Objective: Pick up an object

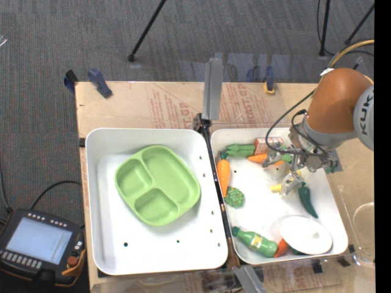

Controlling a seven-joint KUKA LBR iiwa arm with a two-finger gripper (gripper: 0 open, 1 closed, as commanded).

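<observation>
Small yellow toy piece lies in the right white bin, just beside the gripper, near a dark green pepper; the grip's state I cannot tell. White round plate sits below.

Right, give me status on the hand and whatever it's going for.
Hand low over right bin, nothing seen held. Nearest: yellow piece, green pepper. Carrot and small carton crowd close by.

Right bin's middle lies bare, ringed by carrot, broccoli, bottle.
</observation>
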